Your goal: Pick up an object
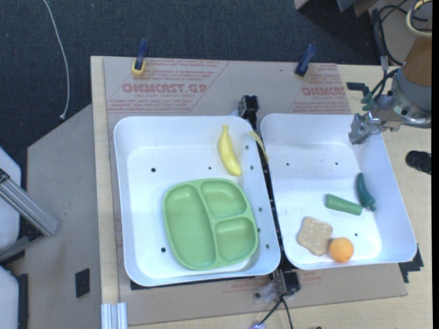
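The right bin (302, 142) holds a green cylinder (343, 205), a dark green curved vegetable (365, 190), a beige cracker-like piece (314, 236) and an orange ball (341, 249). In the left bin (137, 149) lie a yellow banana (229, 151) and a green divided plate (209, 221). My gripper (361, 129) hangs at the right bin's far right corner, above its rim, well away from the objects. Nothing shows between its fingers.
Two blue clamps (140, 57) (305, 59) hold the board at the back. A black clip (248, 106) sits between the bins at their far edge. The arm's body (415, 88) stands over the bench's right side.
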